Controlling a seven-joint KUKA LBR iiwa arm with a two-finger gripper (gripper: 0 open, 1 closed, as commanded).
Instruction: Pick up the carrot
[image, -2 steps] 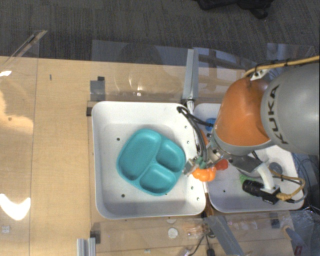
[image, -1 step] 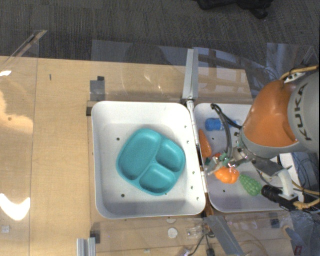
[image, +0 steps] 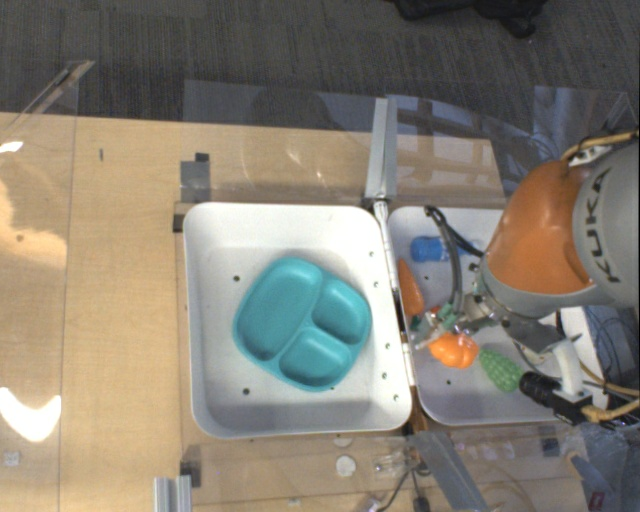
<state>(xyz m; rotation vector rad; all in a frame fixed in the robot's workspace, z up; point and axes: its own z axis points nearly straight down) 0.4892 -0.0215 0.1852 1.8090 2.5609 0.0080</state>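
**Obs 1:** Carrot (image: 409, 288) lies in the right bin (image: 470, 412), long axis running along the bin's left wall, right up against the divider beside the left bin (image: 200, 300). Orange, slim, tapering.

**Obs 2:** Gripper (image: 447, 322)?

**Obs 1:** Down low in the right bin, under the arm's orange band (image: 535, 240), just beside the carrot's lower end. Cables and the wrist crowd it. Cannot tell how far the claw is spread, nor whether anything sits in it.

**Obs 2:** Neighbours?

**Obs 1:** Rounder orange object (image: 453, 350) directly under the claw, looks touching or nearly so. Green knobbly item (image: 500, 369) just right of that. Blue object (image: 428, 249) toward the bin's far end. Teal divided plate (image: 304, 322) in the left bin, well apart.

**Obs 2:** Risks, as you judge them?

**Obs 1:** Main one: claw closes on the round orange piece instead of the carrot, being nearer to it. Second: carrot hugging the wall leaves little room for a finger on that side, so a finger may strike the rim or skid the carrot along it. Third: a grip near the narrow end may let it pivot and slip out on the lift.
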